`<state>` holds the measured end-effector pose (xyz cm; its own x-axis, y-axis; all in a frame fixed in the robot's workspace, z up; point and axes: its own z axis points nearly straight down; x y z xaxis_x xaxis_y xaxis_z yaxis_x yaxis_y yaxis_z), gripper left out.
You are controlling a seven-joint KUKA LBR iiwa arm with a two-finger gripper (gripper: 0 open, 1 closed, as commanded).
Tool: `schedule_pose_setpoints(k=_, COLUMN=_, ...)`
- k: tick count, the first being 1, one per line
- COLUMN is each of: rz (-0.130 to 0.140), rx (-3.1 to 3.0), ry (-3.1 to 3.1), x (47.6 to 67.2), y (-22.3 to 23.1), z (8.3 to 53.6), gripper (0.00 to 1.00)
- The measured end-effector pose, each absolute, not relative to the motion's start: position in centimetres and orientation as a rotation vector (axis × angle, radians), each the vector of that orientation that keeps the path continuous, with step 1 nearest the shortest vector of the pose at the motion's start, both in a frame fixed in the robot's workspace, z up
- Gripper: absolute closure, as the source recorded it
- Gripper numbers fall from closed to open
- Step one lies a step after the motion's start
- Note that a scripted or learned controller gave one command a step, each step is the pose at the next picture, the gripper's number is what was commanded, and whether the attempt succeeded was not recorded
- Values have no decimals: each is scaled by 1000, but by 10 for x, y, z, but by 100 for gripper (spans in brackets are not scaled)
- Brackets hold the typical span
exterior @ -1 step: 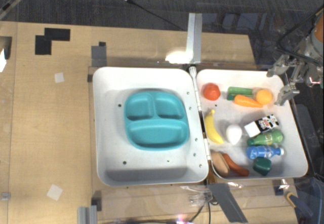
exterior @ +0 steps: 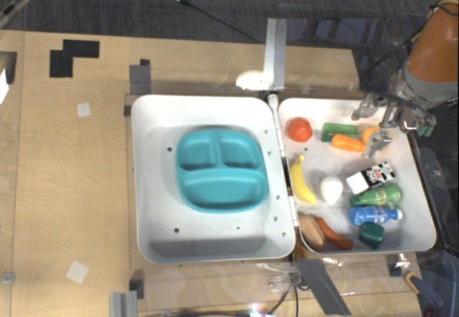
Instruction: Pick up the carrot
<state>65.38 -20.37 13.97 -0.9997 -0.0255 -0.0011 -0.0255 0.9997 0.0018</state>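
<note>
The right bin [exterior: 423,233] holds bottles, a banana [exterior: 303,181], a tomato [exterior: 299,129] and the carrot [exterior: 348,143] near its far wall. My gripper [exterior: 381,122] hangs just beside the carrot; how wide it stands I cannot tell. The left bin [exterior: 143,186] holds 1 teal tray [exterior: 221,168].

Orange carrot [exterior: 348,143], teal tray [exterior: 221,168]

Just one fixed cam up above the bench [exterior: 64,186], angled down on both white bins [exterior: 143,165]. Arm's gripper [exterior: 384,125] pokes in from the right edge, so bins sit leftward of its jaws.
</note>
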Motion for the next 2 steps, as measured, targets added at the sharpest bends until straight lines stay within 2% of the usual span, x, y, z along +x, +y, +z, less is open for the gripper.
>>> schedule_pose_setpoints(k=1, rz=0, rx=239, ry=3146, x=667, y=-207, z=87, gripper=0)
schedule_pose_setpoints(k=2, rz=0, rx=239, ry=3146, x=667, y=-207, z=87, gripper=0)
